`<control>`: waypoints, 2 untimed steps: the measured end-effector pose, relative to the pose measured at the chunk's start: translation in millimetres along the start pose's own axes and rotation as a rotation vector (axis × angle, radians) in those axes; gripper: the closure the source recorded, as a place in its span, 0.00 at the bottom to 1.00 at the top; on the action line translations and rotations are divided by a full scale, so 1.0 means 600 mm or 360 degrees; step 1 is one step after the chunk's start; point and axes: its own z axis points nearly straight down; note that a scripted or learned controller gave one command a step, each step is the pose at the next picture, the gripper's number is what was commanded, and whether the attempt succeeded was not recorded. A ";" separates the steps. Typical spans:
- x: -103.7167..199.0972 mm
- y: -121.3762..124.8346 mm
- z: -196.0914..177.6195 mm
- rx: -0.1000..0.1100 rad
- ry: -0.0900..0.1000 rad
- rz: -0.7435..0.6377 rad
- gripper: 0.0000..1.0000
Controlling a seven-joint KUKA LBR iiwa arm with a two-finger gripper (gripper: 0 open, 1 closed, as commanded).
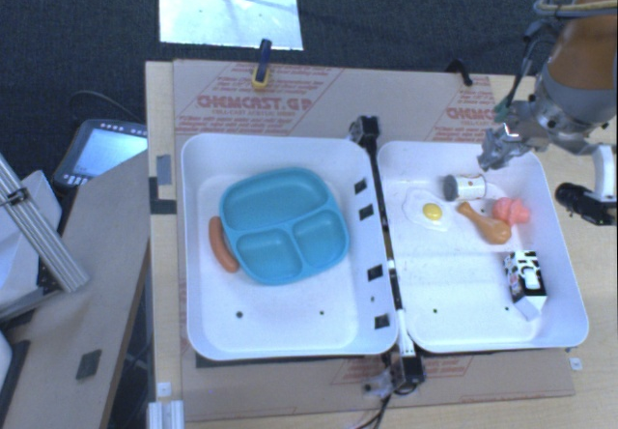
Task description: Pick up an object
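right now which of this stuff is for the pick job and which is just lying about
Pickable candidates, right bin: fried egg, drumstick, small can, pink piece, black-and-white carton; hand above them.

Lying about, left bin: blue divided plate, sausage.

A robotics lab: a bench (319, 94) lined with printed cardboard carries two white bins (290, 340) of toy food, on dark carpet (77, 21), beside a tablet screen (97, 155).

Two white bins (290, 345), one blue divided plate (283, 224), one sausage (222, 243), one fried egg (426, 214), one drumstick (485, 223), one carton (525, 277).
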 end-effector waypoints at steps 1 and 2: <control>0.081 -0.035 -0.005 0.0006 0.0004 -0.0005 1.00; 0.154 -0.054 -0.007 0.0006 0.0004 -0.0005 1.00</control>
